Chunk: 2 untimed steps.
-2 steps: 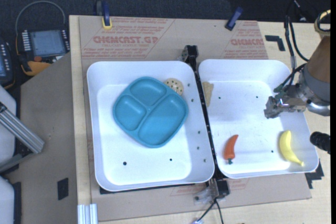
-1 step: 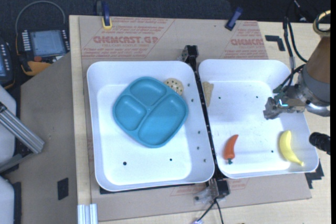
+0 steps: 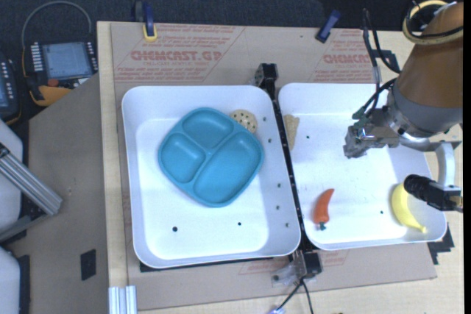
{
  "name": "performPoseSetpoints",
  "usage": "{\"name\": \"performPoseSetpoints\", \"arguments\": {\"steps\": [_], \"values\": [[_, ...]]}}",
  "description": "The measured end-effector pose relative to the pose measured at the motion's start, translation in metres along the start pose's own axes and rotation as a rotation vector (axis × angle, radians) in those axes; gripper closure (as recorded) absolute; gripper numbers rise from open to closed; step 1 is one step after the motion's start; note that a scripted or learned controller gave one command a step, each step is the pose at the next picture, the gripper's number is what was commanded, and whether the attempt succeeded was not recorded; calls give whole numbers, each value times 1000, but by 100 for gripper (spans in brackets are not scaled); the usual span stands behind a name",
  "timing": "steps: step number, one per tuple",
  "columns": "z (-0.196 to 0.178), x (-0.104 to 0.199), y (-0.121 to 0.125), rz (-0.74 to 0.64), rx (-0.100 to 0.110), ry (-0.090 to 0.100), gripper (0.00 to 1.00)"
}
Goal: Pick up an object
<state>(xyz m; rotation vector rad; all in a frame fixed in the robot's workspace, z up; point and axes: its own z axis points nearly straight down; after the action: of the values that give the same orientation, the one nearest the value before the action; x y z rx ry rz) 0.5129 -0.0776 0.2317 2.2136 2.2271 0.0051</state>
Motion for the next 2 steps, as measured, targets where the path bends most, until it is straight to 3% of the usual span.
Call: {"name": "performPoseSetpoints", "arguments": {"steps": [2], "values": [[13, 95, 25, 0, 2, 0, 100]]}}
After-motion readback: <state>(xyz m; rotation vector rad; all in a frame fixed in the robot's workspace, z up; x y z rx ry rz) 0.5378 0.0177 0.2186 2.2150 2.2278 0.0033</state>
